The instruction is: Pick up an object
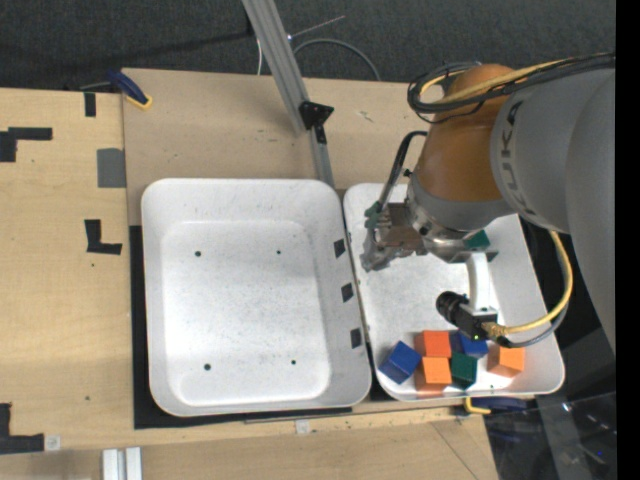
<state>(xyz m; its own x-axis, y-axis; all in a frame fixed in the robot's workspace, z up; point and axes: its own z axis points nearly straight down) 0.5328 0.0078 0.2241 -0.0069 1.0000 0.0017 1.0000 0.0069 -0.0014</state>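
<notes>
The metal gripper (381, 251), its opening impossible to tell, hangs over the speckled right bin (400, 298) whose near corner holds blue (401, 361), orange (436, 345) and green (463, 369) blocks.

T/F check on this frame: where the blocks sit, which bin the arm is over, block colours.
1. The blocks lie in the right bin. True.
2. They cluster at its far end. False: at its near end.
3. The gripper is over the left bin. False: it is over the right bin, near its left wall.
4. The blue block sits leftmost in the cluster. True.
5. A yellow block lies among them. False: orange, blue and green ones.
</notes>
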